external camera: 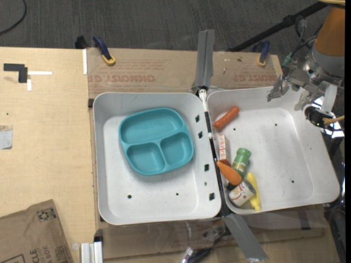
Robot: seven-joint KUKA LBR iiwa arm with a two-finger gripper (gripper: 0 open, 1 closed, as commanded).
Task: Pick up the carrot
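Right bin point(285, 163): broad bare floor across middle and right side, open from above. Clutter packed along its left wall. Carrot point(230, 172) hemmed in: green bottle point(241, 160) touching on the right, small can point(242, 192) and yellow item point(253, 192) just below, packet point(221, 144) just above, bin wall close on the left. Sausage point(226, 117) lies apart near the upper left corner. End effector point(299, 95) hangs over the upper right rim.
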